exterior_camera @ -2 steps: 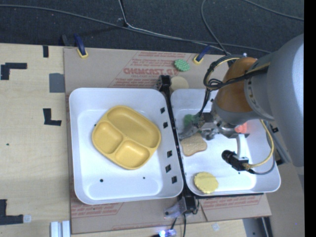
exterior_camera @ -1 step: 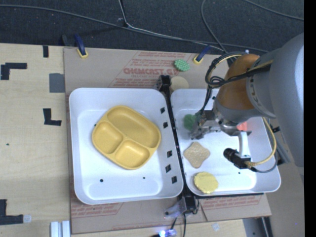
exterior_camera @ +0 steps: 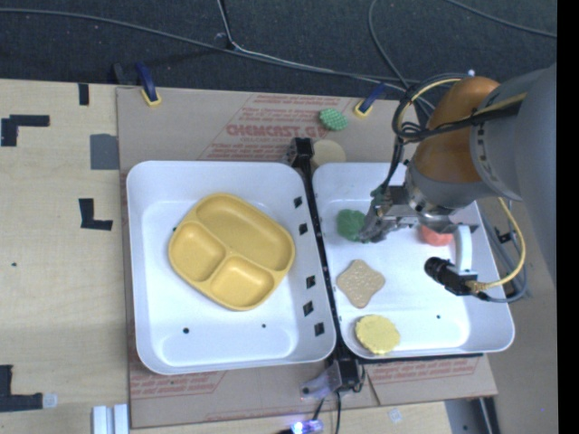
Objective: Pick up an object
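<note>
In the right bin (exterior_camera: 470,328), the claw (exterior_camera: 373,229) sits beside a small green object (exterior_camera: 351,223); its grip cannot be judged. The object looks light, probably soft, best pinched across its middle.

My arm (exterior_camera: 507,143): grey, enters from right, bent down steeply. Orange band (exterior_camera: 452,134) above wrist, facing camera. My gripper (exterior_camera: 373,229): dark, at arm's lower left end, pointing left and down. Black cable (exterior_camera: 507,260) loops beside wrist.
</note>
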Robot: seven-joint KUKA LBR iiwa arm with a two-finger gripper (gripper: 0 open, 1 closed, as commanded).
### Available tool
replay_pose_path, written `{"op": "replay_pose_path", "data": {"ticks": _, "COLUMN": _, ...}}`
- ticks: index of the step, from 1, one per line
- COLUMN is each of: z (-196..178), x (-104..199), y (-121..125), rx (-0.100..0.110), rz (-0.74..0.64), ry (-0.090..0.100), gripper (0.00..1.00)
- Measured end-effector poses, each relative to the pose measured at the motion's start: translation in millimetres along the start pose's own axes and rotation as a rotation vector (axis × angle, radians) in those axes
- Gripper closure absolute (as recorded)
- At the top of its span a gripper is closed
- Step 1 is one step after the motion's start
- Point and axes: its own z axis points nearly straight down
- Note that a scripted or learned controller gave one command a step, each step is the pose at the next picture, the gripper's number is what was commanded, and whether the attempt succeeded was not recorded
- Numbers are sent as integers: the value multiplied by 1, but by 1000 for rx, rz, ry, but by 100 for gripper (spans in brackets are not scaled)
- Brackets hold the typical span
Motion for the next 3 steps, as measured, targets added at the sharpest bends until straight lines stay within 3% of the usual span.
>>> {"op": "replay_pose_path", "data": {"ticks": 2, "z": -112, "x": -8, "y": -2, "rx": -2, "rz": 1, "ry": -1, "gripper": 100}}
{"op": "replay_pose_path", "data": {"ticks": 3, "z": -98, "x": 45, "y": 10, "rx": 3, "rz": -2, "ry": 0, "gripper": 100}}
